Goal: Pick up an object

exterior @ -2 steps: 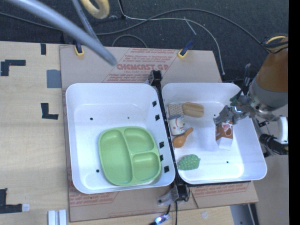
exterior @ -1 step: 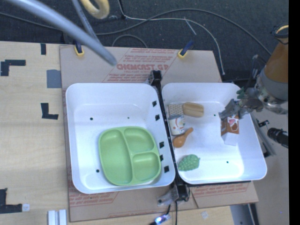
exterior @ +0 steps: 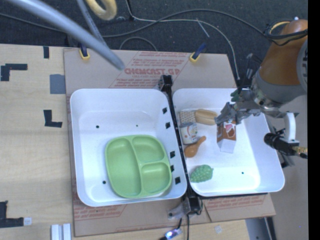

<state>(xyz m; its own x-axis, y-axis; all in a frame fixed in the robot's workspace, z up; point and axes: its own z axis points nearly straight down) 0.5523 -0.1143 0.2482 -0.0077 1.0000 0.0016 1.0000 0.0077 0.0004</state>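
The right bin (exterior: 267, 181) holds several items. A red and white carton (exterior: 226, 136) stands near its middle. A tan bread roll (exterior: 205, 116) lies at the back left, beside a small grey grater-like piece (exterior: 186, 117). A small can (exterior: 189, 132), a brown drumstick (exterior: 194, 146) and a green bunch of grapes (exterior: 201, 173) sit along the left side. My gripper (exterior: 226, 116) hangs directly over the top of the carton, touching or nearly touching it. The grey arm with its orange band (exterior: 282, 59) reaches in from the right.
A green divided plate (exterior: 137, 165) lies in the left bin (exterior: 80, 134). A black divider (exterior: 172, 134) runs between the bins. Cables and a grey pole (exterior: 65, 21) cross the back. A black fitting (exterior: 280, 141) sticks out by the right bin's edge.
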